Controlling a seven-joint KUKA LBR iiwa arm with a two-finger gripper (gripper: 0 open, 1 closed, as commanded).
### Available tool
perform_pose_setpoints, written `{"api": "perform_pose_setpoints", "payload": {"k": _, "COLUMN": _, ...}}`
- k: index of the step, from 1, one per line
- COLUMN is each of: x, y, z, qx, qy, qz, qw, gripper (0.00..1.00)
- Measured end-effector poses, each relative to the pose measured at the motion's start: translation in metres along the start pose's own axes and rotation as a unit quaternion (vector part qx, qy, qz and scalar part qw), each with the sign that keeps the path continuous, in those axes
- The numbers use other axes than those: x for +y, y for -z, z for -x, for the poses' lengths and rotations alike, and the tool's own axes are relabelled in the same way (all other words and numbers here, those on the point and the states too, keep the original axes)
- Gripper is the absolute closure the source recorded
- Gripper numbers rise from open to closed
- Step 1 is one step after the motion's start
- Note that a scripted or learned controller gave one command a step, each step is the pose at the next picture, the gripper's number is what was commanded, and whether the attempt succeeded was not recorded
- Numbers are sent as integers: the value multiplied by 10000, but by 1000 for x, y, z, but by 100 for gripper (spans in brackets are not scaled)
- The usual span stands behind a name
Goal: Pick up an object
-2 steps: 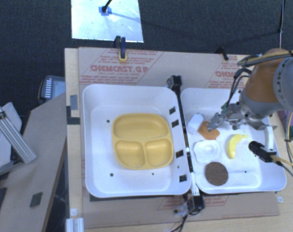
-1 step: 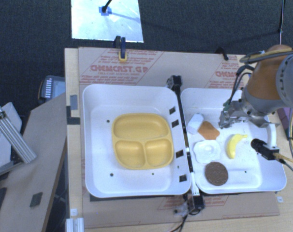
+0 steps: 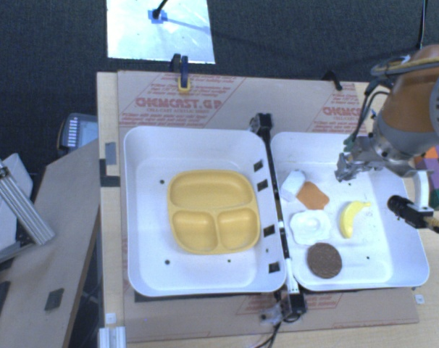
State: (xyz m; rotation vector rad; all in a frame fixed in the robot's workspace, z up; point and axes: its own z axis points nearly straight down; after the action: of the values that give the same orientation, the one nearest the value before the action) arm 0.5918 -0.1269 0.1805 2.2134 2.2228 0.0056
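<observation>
Nothing is lifted yet: pincer (image 3: 345, 169), its grip state impossible to tell, hangs over the right bin's (image 3: 400, 270) far side, while banana (image 3: 353, 217), orange piece (image 3: 313, 196) and brown disc (image 3: 324, 259) lie below.

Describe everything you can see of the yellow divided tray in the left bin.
The yellow tray looks like matte plastic, a rounded rectangle with a raised rim. Ridges divide it into three compartments: one wide one along the far side and two smaller ones side by side on the near side. All three look bare. It lies flat and right side up on the floor of the left bin, about midway between the bin's walls and turned slightly askew to them. Apart from the bin floor, nothing touches it.
</observation>
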Motion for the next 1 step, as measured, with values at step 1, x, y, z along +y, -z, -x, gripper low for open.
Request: {"api": "perform_pose_setpoints", "payload": {"k": 1, "x": 2, "y": 55, "z": 0, "qx": -5, "qy": 2, "qz": 9, "qw": 10000, "gripper": 100}}
